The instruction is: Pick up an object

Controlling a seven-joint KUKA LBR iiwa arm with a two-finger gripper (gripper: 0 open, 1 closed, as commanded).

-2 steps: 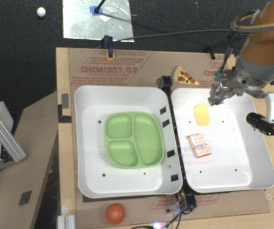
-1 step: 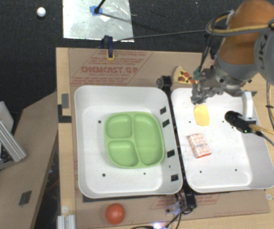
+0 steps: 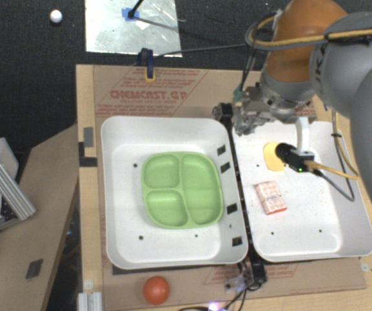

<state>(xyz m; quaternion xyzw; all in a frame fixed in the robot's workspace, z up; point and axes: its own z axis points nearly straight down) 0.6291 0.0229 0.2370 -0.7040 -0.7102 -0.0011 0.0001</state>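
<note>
My gripper [image 3: 249,118] hangs low over the far left corner of the right bin [image 3: 341,232], close to the divider between the bins. A flat yellow object [image 3: 273,159] lies just to the right of it and nearer the front. A black part on a yellow cable [image 3: 292,157] covers the yellow object's right side. A small red and white box [image 3: 271,197] lies in the middle of the right bin, apart from the gripper. A green divided plate [image 3: 181,189] rests in the left bin [image 3: 121,173].
An orange ball [image 3: 156,289] sits on the bench in front of the left bin, outside both bins. A blue clamp [image 3: 146,62] stands at the far edge of the cardboard. The grey arm [image 3: 361,63] fills the upper right.
</note>
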